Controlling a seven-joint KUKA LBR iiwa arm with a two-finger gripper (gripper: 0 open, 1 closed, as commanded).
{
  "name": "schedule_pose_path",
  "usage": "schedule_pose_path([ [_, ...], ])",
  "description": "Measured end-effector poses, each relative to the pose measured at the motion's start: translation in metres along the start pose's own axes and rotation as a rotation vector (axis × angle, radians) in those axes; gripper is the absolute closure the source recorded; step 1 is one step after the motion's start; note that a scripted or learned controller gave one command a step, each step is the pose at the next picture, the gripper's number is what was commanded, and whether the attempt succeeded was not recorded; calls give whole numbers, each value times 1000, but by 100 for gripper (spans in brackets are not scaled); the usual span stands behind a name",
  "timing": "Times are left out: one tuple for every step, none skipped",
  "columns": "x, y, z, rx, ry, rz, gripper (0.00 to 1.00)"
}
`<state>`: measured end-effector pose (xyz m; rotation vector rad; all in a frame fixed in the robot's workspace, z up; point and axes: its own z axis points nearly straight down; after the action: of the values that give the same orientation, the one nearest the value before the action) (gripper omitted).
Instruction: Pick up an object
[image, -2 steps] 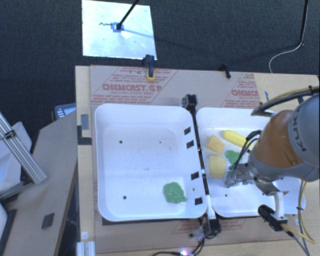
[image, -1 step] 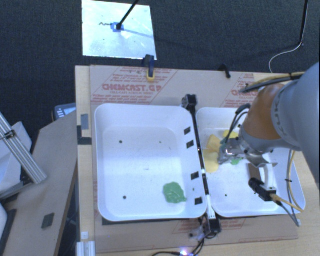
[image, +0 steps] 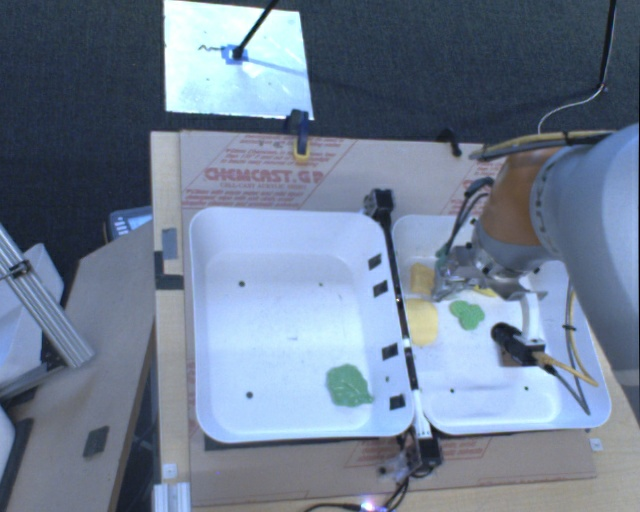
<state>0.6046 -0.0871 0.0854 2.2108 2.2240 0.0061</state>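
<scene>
My gripper (image: 452, 283) reaches down into the right bin (image: 500, 400), just above and left of a small green object (image: 467, 314). Two yellow objects lie close by: one (image: 422, 277) to the gripper's left and one (image: 424, 322) below it near the bin's left wall. A sliver of another yellow piece (image: 487, 292) shows under the wrist. A larger green object (image: 348, 385) rests in the left bin (image: 250, 300) near its front right corner. The grey arm with its orange band (image: 515, 205) covers the gripper's upper part.
A black cable and clip (image: 518, 345) hang from the wrist over the right bin. Black clips (image: 380, 262) line the divider between the bins. The bins sit on a cardboard-covered bench (image: 260, 175); a metal plate (image: 237, 60) lies behind.
</scene>
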Motion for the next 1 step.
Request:
schedule_pose_path([
  [0, -69, 1, 12, 2, 6, 100],
])
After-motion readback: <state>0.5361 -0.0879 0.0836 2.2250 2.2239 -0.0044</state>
